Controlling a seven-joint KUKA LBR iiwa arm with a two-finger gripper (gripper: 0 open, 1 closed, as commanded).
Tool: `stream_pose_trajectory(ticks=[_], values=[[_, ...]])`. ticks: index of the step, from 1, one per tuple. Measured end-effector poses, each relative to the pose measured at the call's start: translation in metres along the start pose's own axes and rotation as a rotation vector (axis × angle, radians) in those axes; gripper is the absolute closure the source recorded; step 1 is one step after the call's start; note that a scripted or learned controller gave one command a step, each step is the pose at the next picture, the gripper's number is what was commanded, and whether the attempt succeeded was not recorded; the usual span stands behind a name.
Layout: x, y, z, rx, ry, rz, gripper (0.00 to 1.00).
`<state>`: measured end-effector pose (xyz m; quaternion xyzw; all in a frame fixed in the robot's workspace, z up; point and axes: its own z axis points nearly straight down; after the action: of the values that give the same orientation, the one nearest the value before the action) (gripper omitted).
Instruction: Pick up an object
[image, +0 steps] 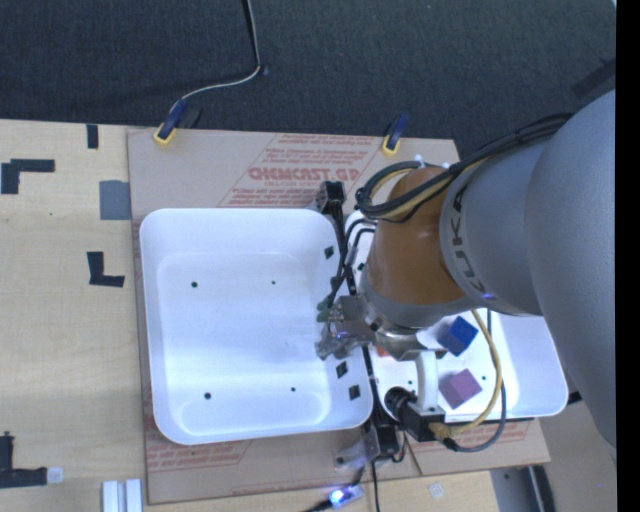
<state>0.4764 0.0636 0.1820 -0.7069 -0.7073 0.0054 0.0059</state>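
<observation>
— Where am I driving this from the look of it?
— Robotics lab bench. I see the grey arm (540, 220), two white bins (180, 300) on a cardboard sheet (290, 170) clamped (170, 122) at its far edge, loose cable (250, 50), tape marks (100, 270).

Both bins (180, 300) are white, the left one marked with small dark dots on its floor; the right bin (545, 385) holds a blue block (459, 335) and a purple block (460, 387). The arm (560, 220) is grey with an orange band (410, 240), black cables (400, 190) and a yellow cable (493, 385). The worktop (60, 340) is tan wood with black tape marks, overlaid by a brown board (300, 170) printed in red lettering and held by blue-and-yellow clamps (172, 122), against a dark backdrop (120, 50).
</observation>
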Motion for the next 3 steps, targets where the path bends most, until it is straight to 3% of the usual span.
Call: stream_pose_trajectory(ticks=[1, 2, 3], values=[[0.060, 0.006, -0.105, -0.021, 0.002, -0.008, 1.00], [0.053, 0.004, 0.023, -0.001, -0.005, 0.001, 1.00], [0.093, 0.009, 0.101, -0.015, -0.002, -0.002, 1.00]])
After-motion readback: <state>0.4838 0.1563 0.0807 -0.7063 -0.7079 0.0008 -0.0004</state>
